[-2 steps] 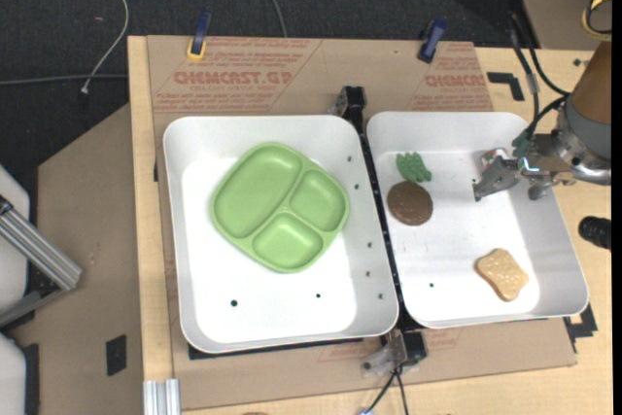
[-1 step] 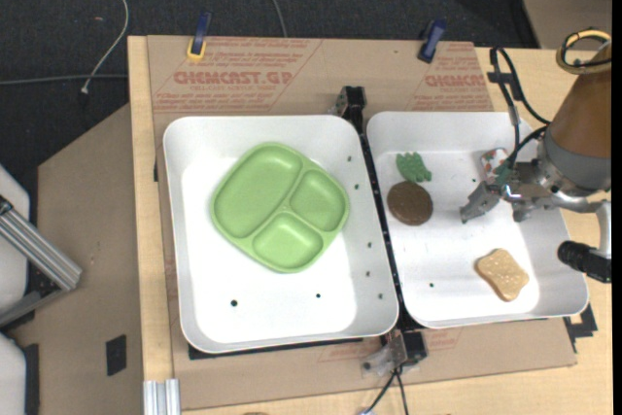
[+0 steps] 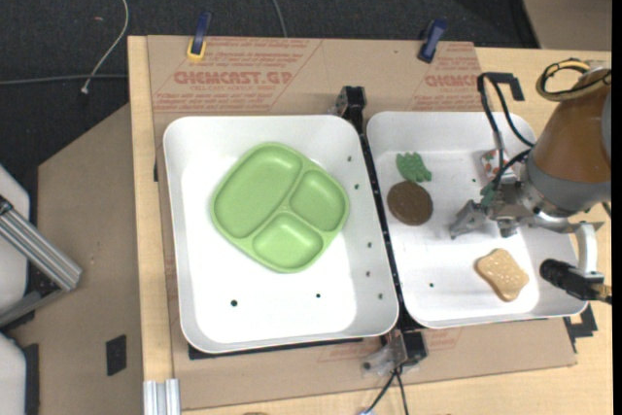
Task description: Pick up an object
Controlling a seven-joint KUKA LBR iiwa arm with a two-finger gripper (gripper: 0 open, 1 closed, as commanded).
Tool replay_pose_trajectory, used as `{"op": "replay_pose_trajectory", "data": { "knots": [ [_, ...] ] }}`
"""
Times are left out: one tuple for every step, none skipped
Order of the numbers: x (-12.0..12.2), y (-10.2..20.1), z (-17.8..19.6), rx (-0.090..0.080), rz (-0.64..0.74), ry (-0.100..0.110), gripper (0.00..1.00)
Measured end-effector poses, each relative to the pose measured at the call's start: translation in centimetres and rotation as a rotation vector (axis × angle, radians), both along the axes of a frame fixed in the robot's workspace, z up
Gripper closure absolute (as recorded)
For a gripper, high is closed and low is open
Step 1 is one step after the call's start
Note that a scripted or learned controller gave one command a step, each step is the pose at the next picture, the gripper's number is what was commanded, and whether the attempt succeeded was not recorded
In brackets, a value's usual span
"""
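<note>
Camera view has my gripper (image 3: 465,221) spread and empty low in the right bin (image 3: 428,301), so I'd nudge toward nine o'clock, centre over the brown disc (image 3: 410,203), then descend squarely before clamping.

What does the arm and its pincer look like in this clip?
A bulky orange-brown band sits above a grey wrist section. Black cables loop beside it. The small grey metal pincer has slim fingers, with bits of red and green wiring near its base.

Green divided plate (image 3: 280,206) in left bin (image 3: 190,301); 2 blue clamps (image 3: 201,33) on cardboard edge.
</note>
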State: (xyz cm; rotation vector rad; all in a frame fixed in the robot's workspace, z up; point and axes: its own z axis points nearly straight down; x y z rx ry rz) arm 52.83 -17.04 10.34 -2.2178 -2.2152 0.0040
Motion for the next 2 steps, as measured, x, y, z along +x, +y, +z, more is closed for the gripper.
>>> {"op": "replay_pose_trajectory", "data": {
  "knots": [
    [0.0, 0.1, -2.0, 0.000, 0.001, -0.002, 0.00],
    [0.1, 0.1, -0.7, -0.001, 0.001, -0.006, 1.00]
  ]
}}
